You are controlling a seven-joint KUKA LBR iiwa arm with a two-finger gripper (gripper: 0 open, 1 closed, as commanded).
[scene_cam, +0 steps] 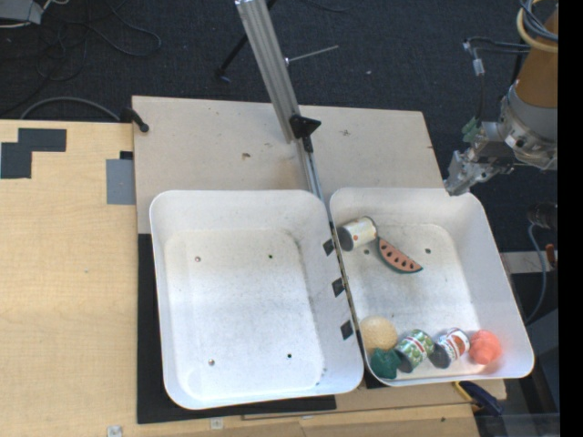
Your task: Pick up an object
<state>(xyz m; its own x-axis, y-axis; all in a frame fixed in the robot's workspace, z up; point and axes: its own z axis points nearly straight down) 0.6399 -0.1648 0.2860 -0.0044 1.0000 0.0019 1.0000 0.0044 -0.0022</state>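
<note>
Tool (458,177) hangs just past the far right corner of the right bin (496,253), above the surface (219,144); whether it is spread or pressed together, cannot tell. Nothing between it and the bin. Left bin (173,244) alongside, a slanted metal rail (273,71) behind both. In the right bin: small can (357,233) on its side by the dividing wall, watermelon slice (399,256) just beside it. Along the near wall, a tan ball (379,332), green lump (384,363), two cans (415,348) (450,346), orange ball (485,347), crowded close.
</note>
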